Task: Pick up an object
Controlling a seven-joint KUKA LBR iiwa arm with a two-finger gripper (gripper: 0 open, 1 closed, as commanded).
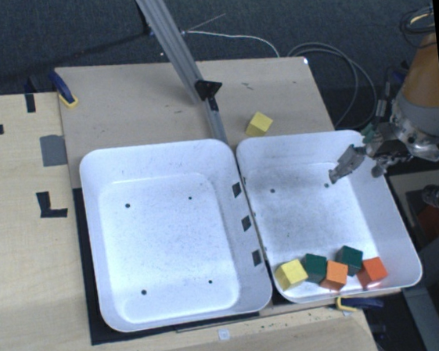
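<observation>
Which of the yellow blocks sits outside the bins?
The yellow block on the bench, just beyond the right bin. The other yellow block lies inside that bin, at the left end of the cluster of coloured blocks.

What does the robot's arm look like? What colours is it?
The arm comes in from the right. It is rounded, with an orange band up top and pale grey metal below it. Near the wrist sit dark parts with a little green spot. The gripper at its tip is slim, grey and pointy.
</observation>
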